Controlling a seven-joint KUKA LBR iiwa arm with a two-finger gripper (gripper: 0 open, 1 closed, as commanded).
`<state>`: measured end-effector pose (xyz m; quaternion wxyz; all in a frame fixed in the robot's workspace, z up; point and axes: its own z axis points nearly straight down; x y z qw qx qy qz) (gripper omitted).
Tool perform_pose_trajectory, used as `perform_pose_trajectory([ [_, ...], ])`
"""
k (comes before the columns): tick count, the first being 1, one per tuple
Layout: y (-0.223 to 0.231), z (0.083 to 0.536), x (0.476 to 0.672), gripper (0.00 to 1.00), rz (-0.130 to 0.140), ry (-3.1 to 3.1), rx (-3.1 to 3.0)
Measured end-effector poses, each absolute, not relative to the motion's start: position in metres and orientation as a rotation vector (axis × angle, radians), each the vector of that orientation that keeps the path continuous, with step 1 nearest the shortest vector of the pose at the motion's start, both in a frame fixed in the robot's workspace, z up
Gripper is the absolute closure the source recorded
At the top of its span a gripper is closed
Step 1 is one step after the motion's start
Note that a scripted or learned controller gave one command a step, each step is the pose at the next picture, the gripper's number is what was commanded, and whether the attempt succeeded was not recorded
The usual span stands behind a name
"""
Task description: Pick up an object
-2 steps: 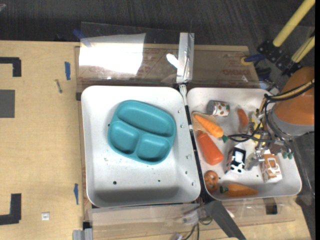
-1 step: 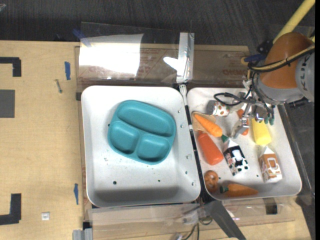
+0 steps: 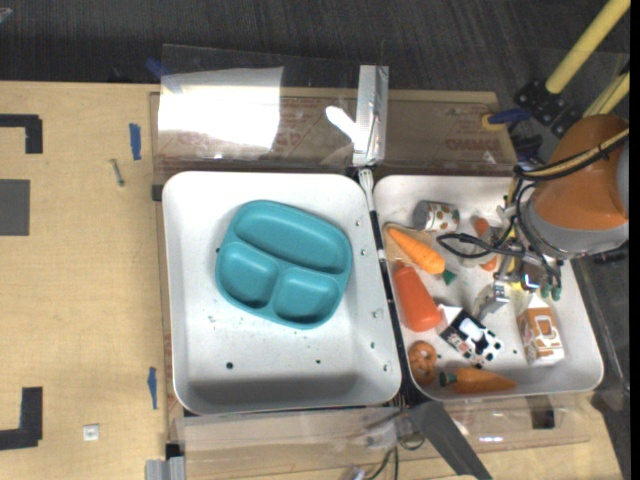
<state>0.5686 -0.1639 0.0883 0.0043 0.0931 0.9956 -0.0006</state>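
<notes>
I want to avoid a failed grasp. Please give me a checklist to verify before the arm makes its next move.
1. Objects to pick lie in the right bin: ok.
2. Pincer is above the right bin: ok.
3. Pincer state, open or shut: cannot tell.
4. Object directly below the pincer: cannot tell; cables hide it.
5. Free space around the orange bottle: not ok; a carrot touches it.
6. Teal tray lies away from the arm, in the left bin: ok.
</notes>
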Motion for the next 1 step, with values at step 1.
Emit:
perform_pose_trajectory([
  [1,-0.1634,0.1023,0.5733,1.0,-0.006,3.104,0.285],
])
